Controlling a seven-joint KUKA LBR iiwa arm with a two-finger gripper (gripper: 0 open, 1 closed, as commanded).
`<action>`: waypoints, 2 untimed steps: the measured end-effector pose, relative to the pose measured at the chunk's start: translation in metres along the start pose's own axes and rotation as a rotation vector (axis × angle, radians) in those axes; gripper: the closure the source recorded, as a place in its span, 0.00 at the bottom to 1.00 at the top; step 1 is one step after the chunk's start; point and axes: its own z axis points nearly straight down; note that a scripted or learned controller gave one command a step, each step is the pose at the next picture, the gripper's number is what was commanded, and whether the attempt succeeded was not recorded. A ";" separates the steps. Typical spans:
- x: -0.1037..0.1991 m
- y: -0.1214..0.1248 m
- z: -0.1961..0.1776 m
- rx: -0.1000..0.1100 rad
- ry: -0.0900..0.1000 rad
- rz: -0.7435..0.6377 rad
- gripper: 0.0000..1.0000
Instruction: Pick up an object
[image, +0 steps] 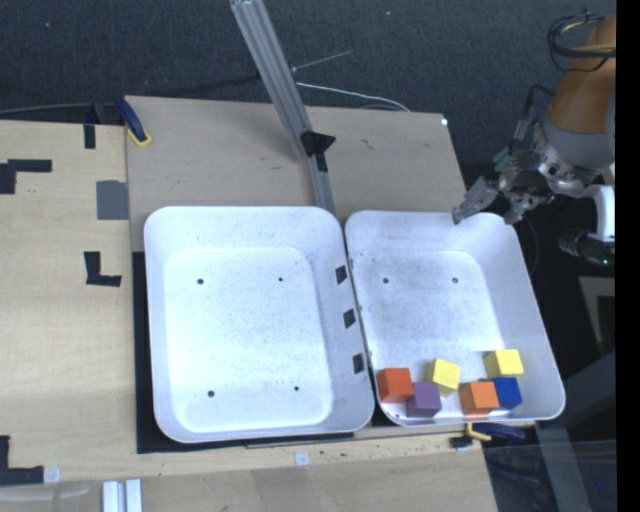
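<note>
At about two o'clock, over the far right corner of the shallow white right-hand bin (520, 300), the grey two-finger gripper (478, 205) hangs well apart from every block; whether it is wide or narrow I cannot tell. The small foam-like cubes cluster along the bin's near wall at five o'clock: an orange cube (395, 383), a purple cube (426, 398), a yellow cube (446, 373), a second orange cube (480, 396), a blue cube (507, 391), another yellow cube (504, 362). Several touch, so a descent may likely wedge between neighbours, nudge them aside, or strike the curved wall
</note>
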 end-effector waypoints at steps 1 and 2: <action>0.001 0.001 -0.010 -0.001 -0.001 -0.002 1.00; 0.057 -0.081 -0.008 0.003 0.003 0.000 1.00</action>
